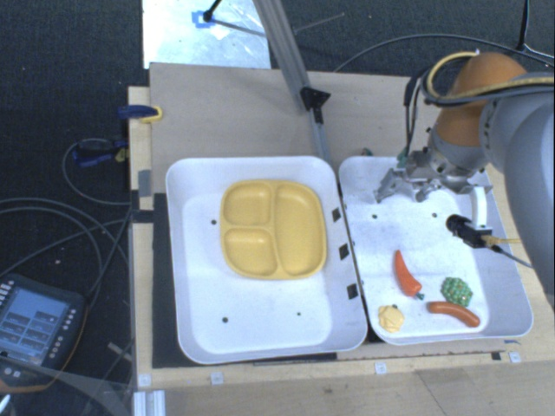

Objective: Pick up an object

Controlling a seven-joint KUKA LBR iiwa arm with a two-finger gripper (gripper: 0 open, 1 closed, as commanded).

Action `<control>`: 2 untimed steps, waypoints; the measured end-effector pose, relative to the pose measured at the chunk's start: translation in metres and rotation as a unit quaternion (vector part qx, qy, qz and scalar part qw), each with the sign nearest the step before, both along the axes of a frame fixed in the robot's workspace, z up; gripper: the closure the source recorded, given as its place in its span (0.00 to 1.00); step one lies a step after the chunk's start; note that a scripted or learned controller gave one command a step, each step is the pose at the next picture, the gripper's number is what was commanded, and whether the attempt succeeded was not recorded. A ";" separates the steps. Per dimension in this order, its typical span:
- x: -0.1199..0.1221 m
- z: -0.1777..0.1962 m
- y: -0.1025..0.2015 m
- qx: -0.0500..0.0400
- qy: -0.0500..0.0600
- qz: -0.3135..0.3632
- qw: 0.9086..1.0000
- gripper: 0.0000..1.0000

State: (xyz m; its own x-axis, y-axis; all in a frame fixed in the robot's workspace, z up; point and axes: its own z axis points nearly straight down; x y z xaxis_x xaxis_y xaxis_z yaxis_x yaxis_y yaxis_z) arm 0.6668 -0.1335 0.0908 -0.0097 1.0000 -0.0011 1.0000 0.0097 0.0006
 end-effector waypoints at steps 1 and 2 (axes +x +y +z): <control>0.001 0.012 0.000 0.000 -0.001 0.001 1.000 1.00; 0.003 0.076 0.004 0.000 -0.004 -0.001 1.000 1.00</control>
State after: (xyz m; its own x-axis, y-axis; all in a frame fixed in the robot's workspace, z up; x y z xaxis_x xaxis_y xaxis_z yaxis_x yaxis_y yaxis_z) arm 0.6700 -0.1293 0.1673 -0.0080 1.0000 -0.0010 0.9999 0.0080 0.0086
